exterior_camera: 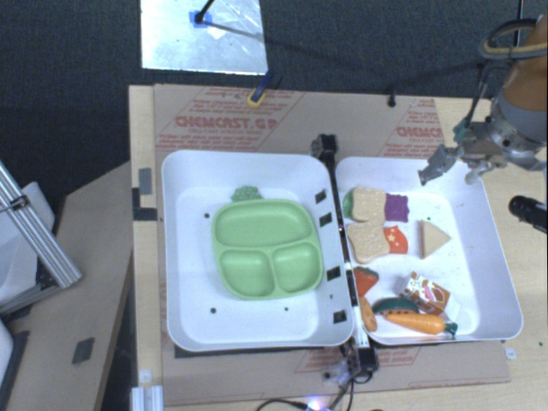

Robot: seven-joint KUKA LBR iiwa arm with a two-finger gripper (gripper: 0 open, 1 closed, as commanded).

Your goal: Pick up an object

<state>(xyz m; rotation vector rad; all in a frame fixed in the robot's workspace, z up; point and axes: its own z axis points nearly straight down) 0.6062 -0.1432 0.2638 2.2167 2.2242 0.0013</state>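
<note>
The left bin [184, 229] held a green tray [265, 247] with a small green piece [247, 193] at its far edge. The right bin [488, 255] held two bread slices [369, 204], a purple block [396, 206], a red piece [396, 240], a wedge [433, 236], a carrot [417, 321] and a packet [426, 294]. The jaws [454, 168] stood apart, holding nothing, over the right bin's far edge, well apart from the food.
</note>
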